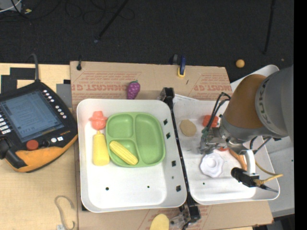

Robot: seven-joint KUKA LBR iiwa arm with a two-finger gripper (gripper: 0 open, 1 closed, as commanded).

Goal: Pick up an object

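Two white bins (96,195) on cardboard (110,80), black floor (144,23) behind; gripper (209,146) state unclear.

Item, as we log it: white frilled object (211,165), lying flat on the right bin (201,195) floor, at 6 o'clock from the gripper (207,145), just beside it.

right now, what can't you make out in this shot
- end effector in the camera view: its metal parts blur together, so the finger state is unreadable.
- orange object in the right bin: partly behind cables.
- yellow object at the bottom edge: cut off.
- small orange ball: too small to identify.
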